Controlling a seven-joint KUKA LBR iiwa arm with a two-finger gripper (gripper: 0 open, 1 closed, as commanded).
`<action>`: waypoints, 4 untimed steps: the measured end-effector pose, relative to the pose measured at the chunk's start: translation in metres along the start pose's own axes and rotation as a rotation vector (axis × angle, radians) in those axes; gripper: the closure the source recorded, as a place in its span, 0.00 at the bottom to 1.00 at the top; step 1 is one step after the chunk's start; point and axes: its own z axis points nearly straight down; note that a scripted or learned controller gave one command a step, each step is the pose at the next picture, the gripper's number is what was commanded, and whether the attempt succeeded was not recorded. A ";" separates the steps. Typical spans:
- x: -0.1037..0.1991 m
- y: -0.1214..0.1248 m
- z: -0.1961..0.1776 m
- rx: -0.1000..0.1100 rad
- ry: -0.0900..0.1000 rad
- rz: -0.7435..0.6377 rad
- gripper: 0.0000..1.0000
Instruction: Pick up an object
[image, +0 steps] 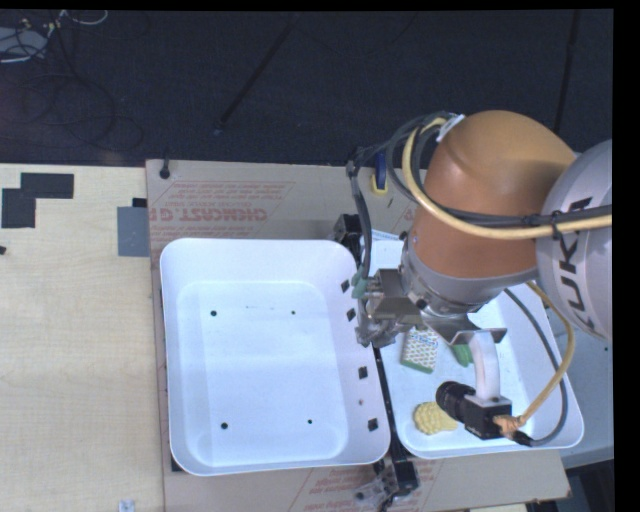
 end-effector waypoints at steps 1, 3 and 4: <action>0.023 0.036 0.055 -0.003 0.001 -0.006 1.00; -0.053 0.003 0.017 -0.009 0.001 0.000 1.00; -0.004 0.018 -0.022 -0.010 0.002 -0.008 1.00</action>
